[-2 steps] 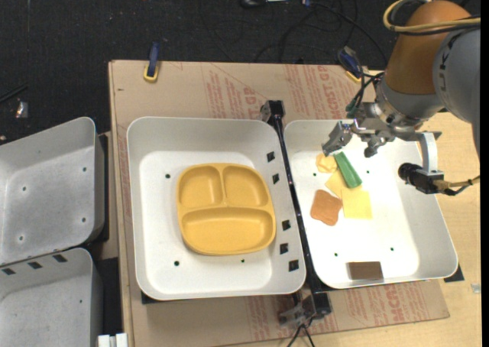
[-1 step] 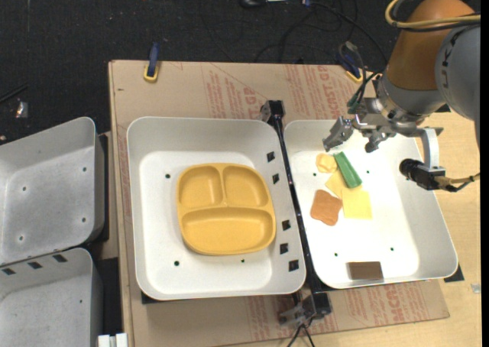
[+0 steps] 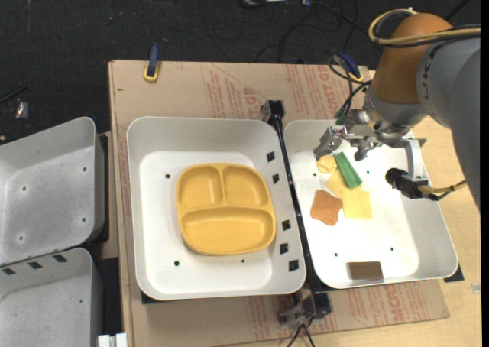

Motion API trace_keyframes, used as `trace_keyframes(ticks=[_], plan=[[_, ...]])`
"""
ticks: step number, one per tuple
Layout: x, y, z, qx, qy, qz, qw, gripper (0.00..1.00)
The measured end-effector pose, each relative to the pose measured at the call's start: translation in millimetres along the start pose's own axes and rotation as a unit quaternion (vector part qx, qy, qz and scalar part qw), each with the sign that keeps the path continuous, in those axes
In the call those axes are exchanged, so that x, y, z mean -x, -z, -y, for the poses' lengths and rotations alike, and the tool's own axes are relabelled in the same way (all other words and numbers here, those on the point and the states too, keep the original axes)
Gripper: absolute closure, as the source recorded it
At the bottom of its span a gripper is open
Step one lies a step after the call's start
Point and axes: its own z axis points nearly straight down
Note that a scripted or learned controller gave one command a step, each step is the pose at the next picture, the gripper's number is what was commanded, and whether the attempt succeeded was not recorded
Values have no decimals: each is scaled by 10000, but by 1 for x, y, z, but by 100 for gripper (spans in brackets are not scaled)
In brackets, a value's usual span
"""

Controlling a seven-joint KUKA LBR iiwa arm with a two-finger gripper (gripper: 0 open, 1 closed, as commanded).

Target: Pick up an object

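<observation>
Arm enters from the right; hand (image 3: 345, 141) sits low over the far-left part of the right bin (image 3: 428, 250), fingers spread apart, nothing between them. Directly at the hand lies a green stick-shaped object (image 3: 348, 170), tilted, resting on a pale yellow piece (image 3: 331, 163). Just nearer: a yellow square slice (image 3: 357, 204) and, beside it to the left, an orange-brown toast-like piece (image 3: 325, 207). A brown block (image 3: 364, 270) lies near the bin's near edge, well apart. Left bin (image 3: 145, 208) holds a yellow divided plate (image 3: 226, 209), centred. Both bins rest on the tabletop (image 3: 199, 82).
</observation>
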Motion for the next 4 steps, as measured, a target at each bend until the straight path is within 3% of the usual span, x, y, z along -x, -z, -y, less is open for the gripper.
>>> trace_keyframes(ticks=[1, 2, 4], plan=[[-1, -54, 1, -10, -15, -3, 10000, 0], [0, -40, -1, 22, -16, 3, 10000, 100], [-1, 76, -10, 46, -2, 5, 10000, 100]])
